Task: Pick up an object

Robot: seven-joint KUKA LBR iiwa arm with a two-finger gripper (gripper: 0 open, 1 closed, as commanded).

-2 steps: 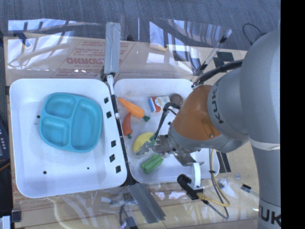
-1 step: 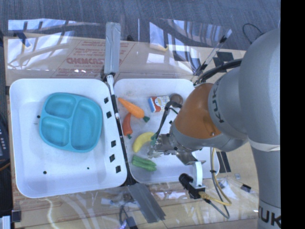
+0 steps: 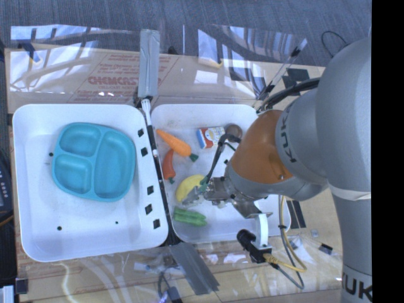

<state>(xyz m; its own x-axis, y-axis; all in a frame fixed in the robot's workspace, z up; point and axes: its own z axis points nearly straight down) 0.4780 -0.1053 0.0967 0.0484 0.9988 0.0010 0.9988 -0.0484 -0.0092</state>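
The camera view looks down at a slant on the counter, which carries two shallow white bins side by side. The left bin holds a light blue divided plate with three compartments, lying flat near the bin's middle.

The right bin holds the loose things. An orange carrot lies slanted toward the bin's 11 o'clock area. Just below it, toward 9 o'clock, a red-orange pepper lies close to the wall between the bins. A small red and white carton sits toward 12 o'clock, just beside a rounded grey-brown object. A yellow banana-like fruit lies near the bin's middle, and a green vegetable lies at about 7 o'clock from it, near the bin's lower wall.

The grey arm with its orange band reaches in from 3 o'clock and covers much of the bin's right half. The gripper sits low over the bin, right at the yellow fruit's 3 o'clock edge. Whether the fingers are apart or together cannot be told, as the metal parts blur together there, and nothing can be seen clamped between them
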